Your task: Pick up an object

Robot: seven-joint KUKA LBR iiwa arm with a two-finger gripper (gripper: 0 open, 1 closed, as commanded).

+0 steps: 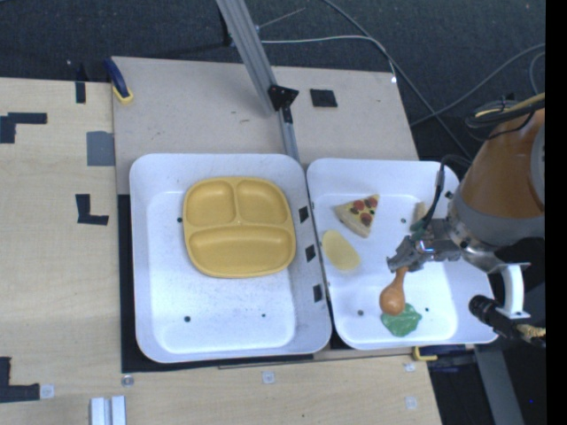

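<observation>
1. From my remote seat I'm looking at a pale wooden bench (53, 264) with scraps of dark tape stuck on it, dark carpet along the far side and some cables trailing over it. A grey metal pole (252, 47) slants in from the far edge toward the gap between the bins.

2. Two shallow white bins sit side by side. The left bin (155, 264) has a yellow divided tray (239, 227) lying flat toward its far half.

3. The right bin (443, 326) is where the pickable stuff is: a pizza slice toy (359, 215) toward the far side, a pale yellow disc (340, 251) just near-left of it, and a drumstick toy (395, 292) near the middle, its fat end touching a green leafy piece (401, 322) at the near side.

4. The arm (500, 180) comes in from the right, its orange band bulky over the bin's right rim, wrist angled down and to the left into the bin.

5. The gripper (415, 253) sits low, right over the thin bone end of the drumstick. It's a dark blurry clump from up here, so I honestly can't tell how wide it's spread or whether it has the drumstick pinched. The drumstick looks to be lying on the bin floor.
</observation>
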